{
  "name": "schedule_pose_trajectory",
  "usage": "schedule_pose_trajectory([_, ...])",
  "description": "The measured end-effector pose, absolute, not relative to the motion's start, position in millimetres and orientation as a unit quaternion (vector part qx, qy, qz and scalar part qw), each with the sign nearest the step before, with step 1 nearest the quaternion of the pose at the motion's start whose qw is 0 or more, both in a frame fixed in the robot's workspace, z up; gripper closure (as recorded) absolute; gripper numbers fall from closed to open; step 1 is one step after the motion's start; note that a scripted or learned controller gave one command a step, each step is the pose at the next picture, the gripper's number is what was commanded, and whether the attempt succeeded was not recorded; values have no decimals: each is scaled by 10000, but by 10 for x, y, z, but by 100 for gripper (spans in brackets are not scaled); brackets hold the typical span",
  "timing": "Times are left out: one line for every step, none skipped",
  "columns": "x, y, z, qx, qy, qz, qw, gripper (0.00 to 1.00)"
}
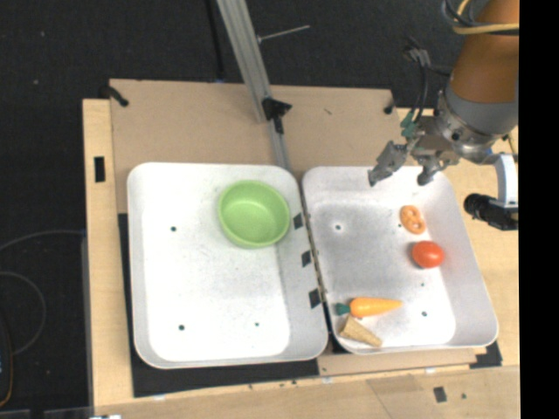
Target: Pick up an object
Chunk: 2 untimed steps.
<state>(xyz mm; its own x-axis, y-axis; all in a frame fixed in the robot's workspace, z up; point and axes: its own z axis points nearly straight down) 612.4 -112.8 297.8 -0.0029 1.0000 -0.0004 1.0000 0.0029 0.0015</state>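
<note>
One tomato (427, 254) below the fingers (403, 170): likely light, smooth, slippery. Grip across its middle. Fingers spread apart, holding nothing.

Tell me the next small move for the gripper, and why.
Probably lower the open two-finger gripper toward the small orange round toy just below it in the right white bin. Its fingers hang spread and hold nothing, above the bin's far edge, and that toy lies nearest.
</note>
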Motion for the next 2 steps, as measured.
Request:
schedule_pose_trajectory([6124,-1127,2979,7062,7080,7,6,0])
schedule_pose_trajectory([6137,-1199,2400,7073,7069,-6,6,0])
